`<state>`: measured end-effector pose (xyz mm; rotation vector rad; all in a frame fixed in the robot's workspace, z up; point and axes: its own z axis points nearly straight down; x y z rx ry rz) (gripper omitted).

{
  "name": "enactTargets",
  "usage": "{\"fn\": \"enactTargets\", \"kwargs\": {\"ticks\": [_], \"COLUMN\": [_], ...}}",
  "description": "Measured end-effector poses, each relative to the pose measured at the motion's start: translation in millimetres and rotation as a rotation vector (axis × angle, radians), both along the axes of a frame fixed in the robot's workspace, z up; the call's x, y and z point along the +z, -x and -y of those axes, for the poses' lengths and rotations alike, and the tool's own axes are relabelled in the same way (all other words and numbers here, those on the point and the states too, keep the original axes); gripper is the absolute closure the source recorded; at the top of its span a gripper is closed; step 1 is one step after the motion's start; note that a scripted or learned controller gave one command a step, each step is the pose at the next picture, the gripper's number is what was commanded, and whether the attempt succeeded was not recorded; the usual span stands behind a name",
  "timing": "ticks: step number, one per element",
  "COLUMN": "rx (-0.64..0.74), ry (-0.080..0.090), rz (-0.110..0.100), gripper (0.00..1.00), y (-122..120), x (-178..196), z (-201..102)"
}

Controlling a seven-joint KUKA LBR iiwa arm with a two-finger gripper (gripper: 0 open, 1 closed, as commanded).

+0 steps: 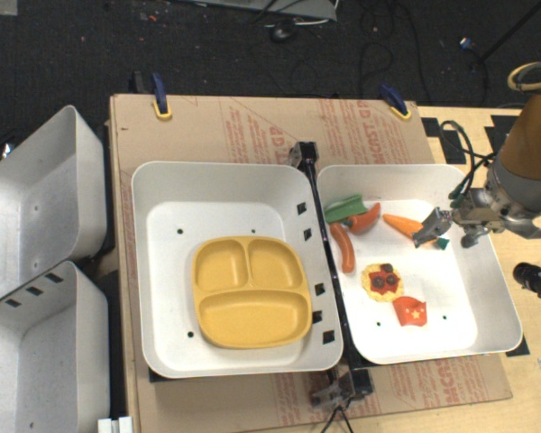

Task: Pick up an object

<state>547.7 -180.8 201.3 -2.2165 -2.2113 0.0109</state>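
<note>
Looking down from my remote station, I see the bench point(252, 120) carrying two shallow white bins side by side. The left bin point(158, 242) holds a yellow divided tray point(251, 290), three compartments, its widest one nearest the camera. The right bin point(487, 314) holds the small items. The grey arm point(527, 165) enters from the right, cut off by the frame edge, its end effector point(430, 229) low over the bin's far half. I cannot tell how far it is open, and I see nothing held in it; a teal scrap point(442, 243) lies just beneath, partly hidden. Just left of it lies an orange carrot point(400, 224), tapered, its long axis running left to right, slightly downward toward the end effector. Further left sit a green piece point(344, 208), an orange-red pepper point(366, 218) and a red sausage point(344, 246) lying lengthwise. Nearer the camera are a small pizza point(382, 281) and a red block point(410, 311).
</note>
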Motion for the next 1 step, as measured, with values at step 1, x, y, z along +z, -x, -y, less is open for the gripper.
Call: {"fn": "enactTargets", "kwargs": {"ticks": [1], "rx": [0.003], "ry": [0.003], "rz": [0.012], "gripper": [0.00], "y": [-3.1], "x": [6.6], "z": [-0.4]}}
